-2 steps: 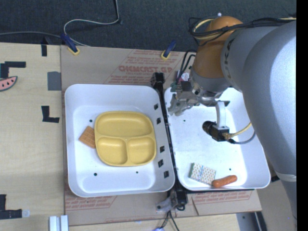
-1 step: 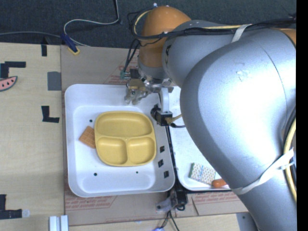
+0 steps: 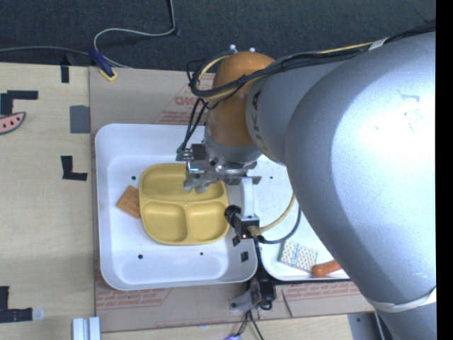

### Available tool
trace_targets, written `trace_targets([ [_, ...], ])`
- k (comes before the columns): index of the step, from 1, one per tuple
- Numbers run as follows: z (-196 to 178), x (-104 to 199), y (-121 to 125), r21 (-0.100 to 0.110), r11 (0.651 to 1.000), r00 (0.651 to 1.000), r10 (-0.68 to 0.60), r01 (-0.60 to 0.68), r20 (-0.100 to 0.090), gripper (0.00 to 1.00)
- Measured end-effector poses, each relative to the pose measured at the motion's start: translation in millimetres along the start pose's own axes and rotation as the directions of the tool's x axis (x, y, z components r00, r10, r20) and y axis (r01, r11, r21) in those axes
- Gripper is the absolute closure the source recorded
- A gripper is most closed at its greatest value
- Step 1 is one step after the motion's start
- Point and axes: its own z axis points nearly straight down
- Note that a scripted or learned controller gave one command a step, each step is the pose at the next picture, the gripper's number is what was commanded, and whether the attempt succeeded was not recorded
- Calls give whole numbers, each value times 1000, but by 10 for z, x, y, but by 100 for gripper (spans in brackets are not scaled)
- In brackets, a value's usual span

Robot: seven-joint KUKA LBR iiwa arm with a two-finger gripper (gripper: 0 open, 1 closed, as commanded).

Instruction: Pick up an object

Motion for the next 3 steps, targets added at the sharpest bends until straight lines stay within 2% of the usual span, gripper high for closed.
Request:
trace_targets([
  [1,-944,-24,365,-4,1000,1000,1,-1,1,100],
  [2,-1985,-888,891,-5,1000,1000,3,-3,2,100],
  [3,206,29,447,3,1000,1000,0,0,0,100],
])
